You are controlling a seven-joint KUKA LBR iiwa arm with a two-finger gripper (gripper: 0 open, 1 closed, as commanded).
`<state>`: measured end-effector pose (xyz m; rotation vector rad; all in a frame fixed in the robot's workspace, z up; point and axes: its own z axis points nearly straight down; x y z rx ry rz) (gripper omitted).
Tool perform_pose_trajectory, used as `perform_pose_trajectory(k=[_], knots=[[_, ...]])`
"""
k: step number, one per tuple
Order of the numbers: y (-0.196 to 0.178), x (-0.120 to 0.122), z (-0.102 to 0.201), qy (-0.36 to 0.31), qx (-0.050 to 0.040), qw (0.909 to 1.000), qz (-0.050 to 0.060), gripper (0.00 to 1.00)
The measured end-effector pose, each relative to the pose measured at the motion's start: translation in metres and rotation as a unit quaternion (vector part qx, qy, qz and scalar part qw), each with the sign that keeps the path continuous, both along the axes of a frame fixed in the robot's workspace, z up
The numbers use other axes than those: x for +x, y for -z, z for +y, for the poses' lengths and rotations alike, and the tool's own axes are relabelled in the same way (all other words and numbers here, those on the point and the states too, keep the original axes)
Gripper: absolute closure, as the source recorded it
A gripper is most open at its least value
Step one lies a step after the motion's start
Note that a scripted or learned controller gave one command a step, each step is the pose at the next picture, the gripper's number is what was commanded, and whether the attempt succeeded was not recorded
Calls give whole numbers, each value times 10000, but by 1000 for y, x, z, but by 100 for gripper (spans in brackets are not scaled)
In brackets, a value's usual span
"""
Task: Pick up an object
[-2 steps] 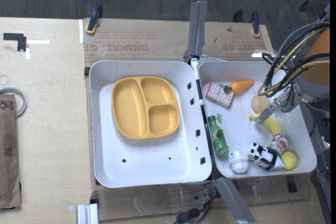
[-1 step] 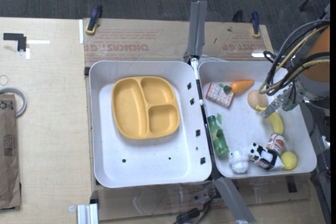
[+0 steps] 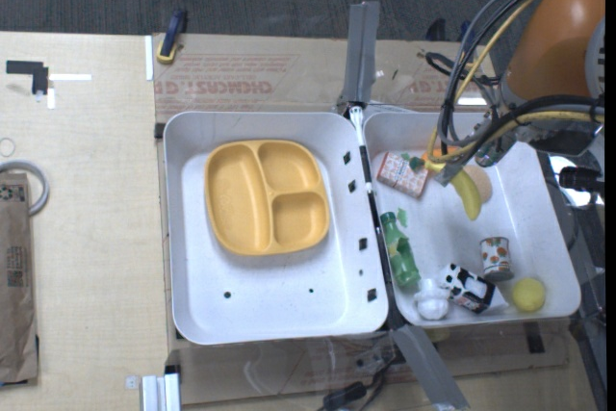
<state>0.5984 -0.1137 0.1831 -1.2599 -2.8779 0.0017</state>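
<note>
While the arm (image 3: 563, 34) hangs over the right bin (image 3: 549, 217), its gripper (image 3: 445, 161) sits by the banana (image 3: 468, 194). Can't tell how the jaws stand. 1 yellow tray (image 3: 268, 197) fills the left bin (image 3: 192, 284).

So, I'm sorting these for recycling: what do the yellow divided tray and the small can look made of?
The yellow divided tray looks like moulded plastic, matte, with soft rounded compartment edges and one even colour. The small can looks like metal with a printed label wrap; its pale top rim suggests so, though it is too small to be sure.

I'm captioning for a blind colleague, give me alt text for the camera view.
The arm reaches from the right over the right bin, which holds a banana, green bottle, can and lemon. The left bin holds a yellow tray.
</note>
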Motion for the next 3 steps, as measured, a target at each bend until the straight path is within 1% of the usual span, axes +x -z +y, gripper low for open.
perform_pose_trajectory(k=[1,2,3], knots=[[0,0,0,2,-1,10000,0,0],[93,16,-48,89,-1,10000,-7,0],[85,17,-49,101,-3,9999,-7,100]])
